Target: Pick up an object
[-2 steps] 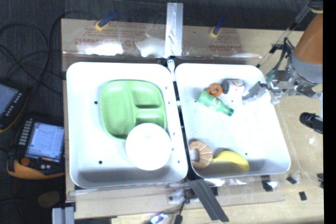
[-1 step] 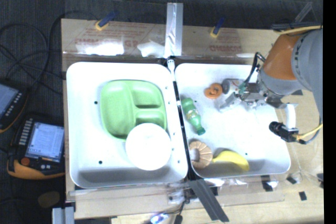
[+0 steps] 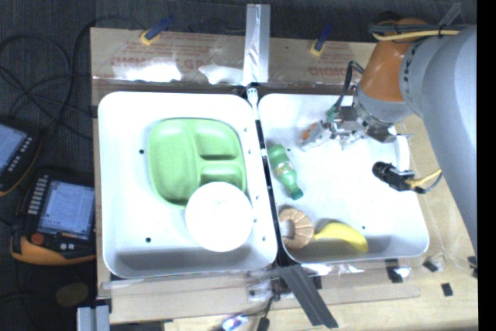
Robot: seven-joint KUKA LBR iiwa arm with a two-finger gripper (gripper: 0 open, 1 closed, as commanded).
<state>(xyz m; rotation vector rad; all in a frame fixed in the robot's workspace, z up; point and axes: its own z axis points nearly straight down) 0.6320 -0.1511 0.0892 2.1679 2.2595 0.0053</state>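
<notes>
The claw point(image 3: 329, 132) hangs low over the upper part of the right bin point(image 3: 418, 244), its fingers spread apart with nothing visibly between them, well apart from the green bottle point(image 3: 284, 170) by the bin's left wall and the banana point(image 3: 339, 236) and round pastry point(image 3: 297, 225) along its near edge.
</notes>
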